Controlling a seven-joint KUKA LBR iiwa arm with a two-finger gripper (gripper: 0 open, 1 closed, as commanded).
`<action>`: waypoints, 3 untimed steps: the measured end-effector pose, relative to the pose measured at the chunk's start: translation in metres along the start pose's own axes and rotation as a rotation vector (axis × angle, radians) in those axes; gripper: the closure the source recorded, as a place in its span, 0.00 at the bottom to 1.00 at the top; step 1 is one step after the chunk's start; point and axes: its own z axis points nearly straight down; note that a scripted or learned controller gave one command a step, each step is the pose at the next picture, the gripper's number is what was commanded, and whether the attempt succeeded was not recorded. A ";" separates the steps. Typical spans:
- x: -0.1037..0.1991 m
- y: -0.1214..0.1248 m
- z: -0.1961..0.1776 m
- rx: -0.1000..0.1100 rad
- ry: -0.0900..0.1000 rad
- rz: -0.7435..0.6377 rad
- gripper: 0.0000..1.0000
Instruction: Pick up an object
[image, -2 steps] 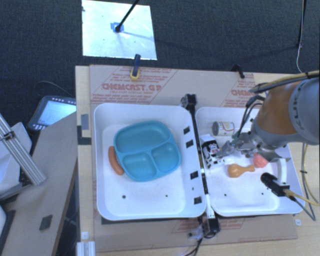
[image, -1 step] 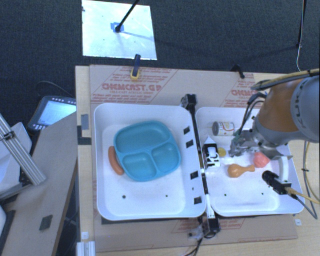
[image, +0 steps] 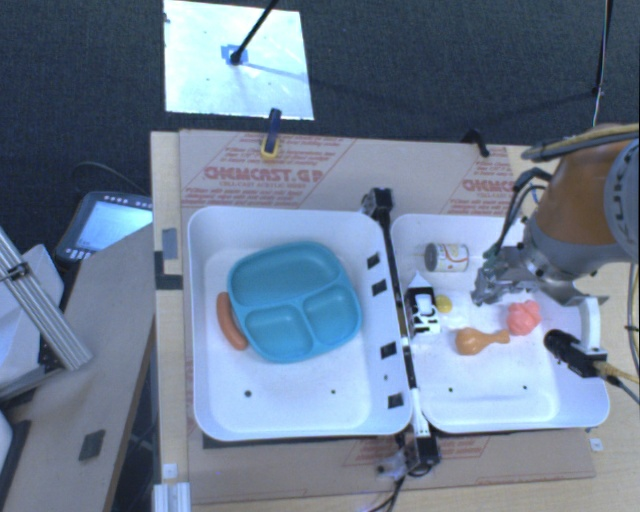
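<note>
Camera view has the hand (image: 492, 285) low in the right bin (image: 500, 405), right of frame centre. Closest candidates: a pink lumpy toy (image: 523, 318) just beside it and an orange drumstick (image: 480, 340) a bit lower. The small can (image: 446, 257) lies on its side nearer the top. Honestly can't tell how the hand is set. Blue divided plate (image: 293, 300) and a sausage (image: 231, 321) sit in the left bin (image: 290, 405), out of play probably.

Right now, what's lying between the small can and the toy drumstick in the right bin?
In the camera view, bare white bin floor separates the can from the drumstick, apart from a small yellow piece just left of that line.
</note>
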 end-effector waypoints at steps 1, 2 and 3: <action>0.000 0.002 -0.036 0.000 0.000 -0.001 1.00; 0.056 0.001 -0.035 0.004 0.003 -0.007 1.00; 0.115 -0.003 -0.044 0.003 0.004 -0.008 1.00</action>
